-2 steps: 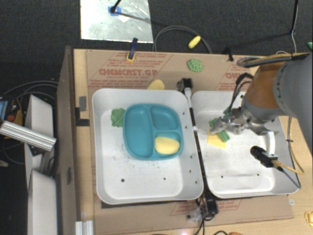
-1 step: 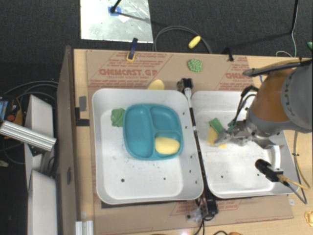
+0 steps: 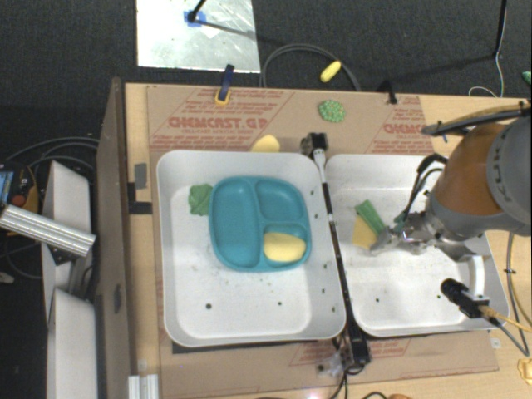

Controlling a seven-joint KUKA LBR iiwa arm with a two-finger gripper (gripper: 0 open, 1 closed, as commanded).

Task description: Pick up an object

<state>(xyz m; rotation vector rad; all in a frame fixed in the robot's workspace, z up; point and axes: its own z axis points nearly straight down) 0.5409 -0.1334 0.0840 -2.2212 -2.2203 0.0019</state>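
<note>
Two shallow white bins are seen side by side on the bench. In the left bin (image 3: 179, 306) a teal divided plate (image 3: 249, 214) is set near the middle, and a yellow rounded object (image 3: 283, 247) is held in its lower right compartment; the other compartments are shown bare. A green leafy piece (image 3: 200, 199) is laid on the bin floor, touching the plate's left edge. In the right bin (image 3: 399, 310) a green strip (image 3: 370, 216) is placed at a slant near the left wall, and a yellow wedge (image 3: 363, 234) is found just below it, touching it. Outside the bins, on the cardboard behind them, a yellow lump (image 3: 266, 145) is seen at the back rim of the left bin, and a green round object (image 3: 332, 110) is placed farther back. The arm (image 3: 474, 181) is reached in from the right over the right bin, and the gripper (image 3: 391, 239) is lowered to the bin floor just beside the yellow wedge, on its right side, with the tips very near or touching the wedge's lower right corner. Whether the fingers are spread or closed cannot be told from this view, and no object is shown between them. The green strip is left just above and left of the gripper.
</note>
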